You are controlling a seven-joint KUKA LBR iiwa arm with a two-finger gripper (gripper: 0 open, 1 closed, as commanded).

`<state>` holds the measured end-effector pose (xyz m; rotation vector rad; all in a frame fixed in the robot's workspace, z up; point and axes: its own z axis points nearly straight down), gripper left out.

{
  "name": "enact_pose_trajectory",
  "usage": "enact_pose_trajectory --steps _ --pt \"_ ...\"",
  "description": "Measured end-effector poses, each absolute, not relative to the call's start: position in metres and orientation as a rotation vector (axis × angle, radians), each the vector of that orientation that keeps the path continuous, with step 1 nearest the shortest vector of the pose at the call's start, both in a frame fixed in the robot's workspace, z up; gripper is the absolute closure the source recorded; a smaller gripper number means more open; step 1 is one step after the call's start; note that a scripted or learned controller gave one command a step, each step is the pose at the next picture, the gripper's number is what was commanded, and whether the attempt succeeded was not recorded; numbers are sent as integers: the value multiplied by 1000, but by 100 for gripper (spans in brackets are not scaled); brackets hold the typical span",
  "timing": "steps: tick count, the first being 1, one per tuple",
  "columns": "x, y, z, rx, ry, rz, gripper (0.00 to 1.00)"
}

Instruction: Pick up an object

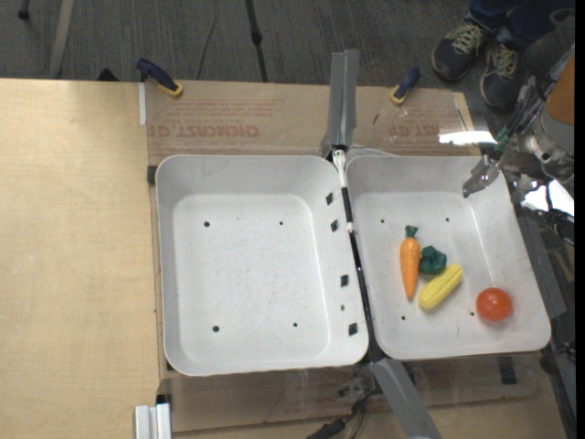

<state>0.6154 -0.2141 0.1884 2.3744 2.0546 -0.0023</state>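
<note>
The right bin (512,231) holds four toys toward its five o'clock corner: one carrot (409,265), one green piece (432,260), one corn cob (441,286), one tomato (494,305). The gripper (479,179) hovers at one o'clock, grip unreadable. Wooden bench (73,245); grey carpet (183,21).

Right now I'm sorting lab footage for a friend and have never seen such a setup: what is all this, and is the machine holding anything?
One camera fixed above the bench looks down at a slant. Two shallow white trays sit side by side: the left bin and the right bin. In the right bin lie toy foods: an orange carrot, a small green vegetable touching it, a yellow corn cob and a red tomato set apart. The machine is a robot arm reaching in from the right; its gripper is at the right bin's far right corner, away from the toys. Nothing shows between its fingers.
</note>
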Motion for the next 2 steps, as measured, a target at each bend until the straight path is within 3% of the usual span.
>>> enact_pose_trajectory --steps 1,2 --pt "598 -132 227 2596 1771 -4 0" --pt "589 -104 91 2606 1757 -3 0"
